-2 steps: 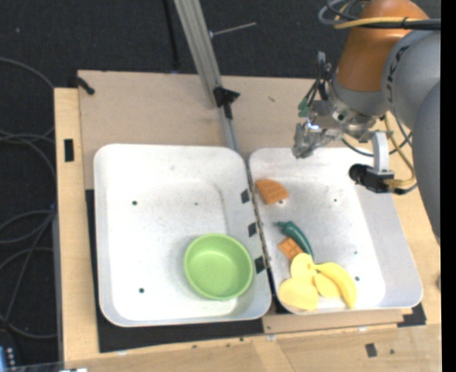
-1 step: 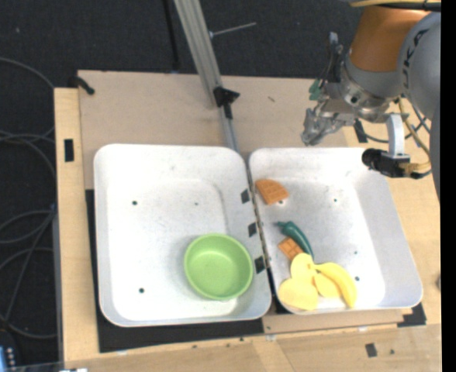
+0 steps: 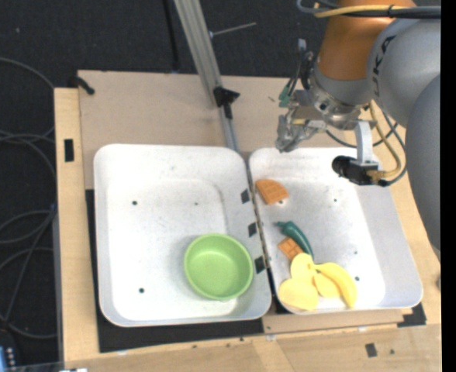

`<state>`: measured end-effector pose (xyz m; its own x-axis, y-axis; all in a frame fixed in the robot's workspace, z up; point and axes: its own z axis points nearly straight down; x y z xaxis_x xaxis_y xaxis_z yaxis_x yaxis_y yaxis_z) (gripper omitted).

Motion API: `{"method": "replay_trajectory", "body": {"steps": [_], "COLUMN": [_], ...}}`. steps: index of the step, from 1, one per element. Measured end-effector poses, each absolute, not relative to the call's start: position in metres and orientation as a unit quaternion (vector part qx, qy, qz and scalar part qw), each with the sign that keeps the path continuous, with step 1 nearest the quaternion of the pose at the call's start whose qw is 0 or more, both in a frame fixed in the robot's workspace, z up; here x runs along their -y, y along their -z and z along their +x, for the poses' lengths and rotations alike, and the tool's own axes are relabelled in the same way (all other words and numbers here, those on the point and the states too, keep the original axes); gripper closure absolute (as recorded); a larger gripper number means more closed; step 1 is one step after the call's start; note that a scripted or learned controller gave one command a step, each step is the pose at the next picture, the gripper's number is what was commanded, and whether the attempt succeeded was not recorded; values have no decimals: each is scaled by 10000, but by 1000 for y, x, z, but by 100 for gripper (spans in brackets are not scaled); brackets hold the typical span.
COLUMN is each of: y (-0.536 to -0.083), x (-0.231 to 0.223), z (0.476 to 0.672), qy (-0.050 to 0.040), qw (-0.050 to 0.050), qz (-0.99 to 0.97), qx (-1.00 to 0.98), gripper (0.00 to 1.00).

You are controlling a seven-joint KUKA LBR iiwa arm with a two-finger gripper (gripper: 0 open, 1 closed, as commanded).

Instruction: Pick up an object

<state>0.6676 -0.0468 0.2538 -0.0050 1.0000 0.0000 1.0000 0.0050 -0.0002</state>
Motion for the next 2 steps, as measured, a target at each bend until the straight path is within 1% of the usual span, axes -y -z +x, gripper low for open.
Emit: {"method": "replay_trajectory", "body": {"steps": [1, 2], "y": [-261, -248], "x": [-8, -60], "z": [653, 637], "qy": [7, -2], "qw": [4, 7], "qz": [-7046, -7048], "qx": [7096, 7095], "gripper": [100, 100]}}
